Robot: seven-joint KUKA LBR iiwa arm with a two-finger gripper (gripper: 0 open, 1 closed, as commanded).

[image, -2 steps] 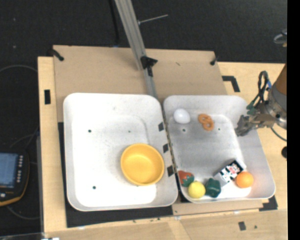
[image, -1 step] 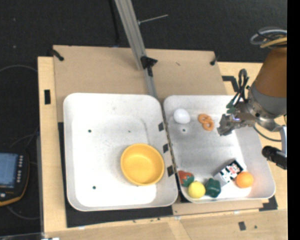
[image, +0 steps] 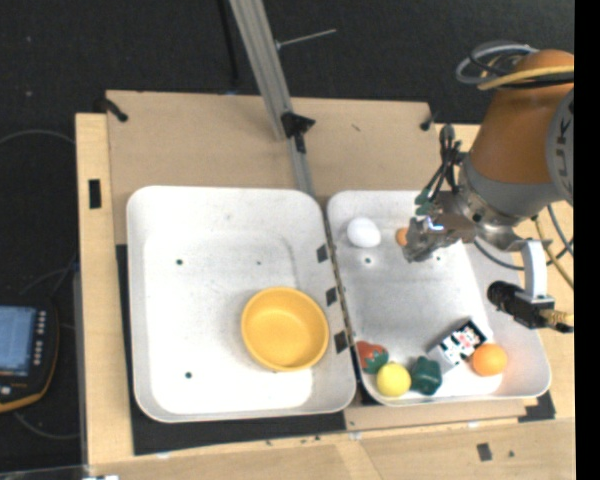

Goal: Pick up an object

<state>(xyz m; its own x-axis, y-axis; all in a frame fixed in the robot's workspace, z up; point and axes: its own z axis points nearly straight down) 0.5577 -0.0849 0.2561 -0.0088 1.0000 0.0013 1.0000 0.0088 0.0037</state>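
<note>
Hovering just right of the white ball [image: 363, 233], the gripper [image: 420, 240] perhaps pinches something small and orange; its finger spread is unclear from here.

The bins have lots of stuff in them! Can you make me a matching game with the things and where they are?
Things:
1. yellow bowl
2. white ball
3. orange ball
4. yellow ball

Places:
A. right bin, far end, beside the gripper
B. right bin, near right corner
C. left bin
D. right bin, near edge, beside a dark green thing

Pairs: 1-C, 2-A, 3-B, 4-D
</note>
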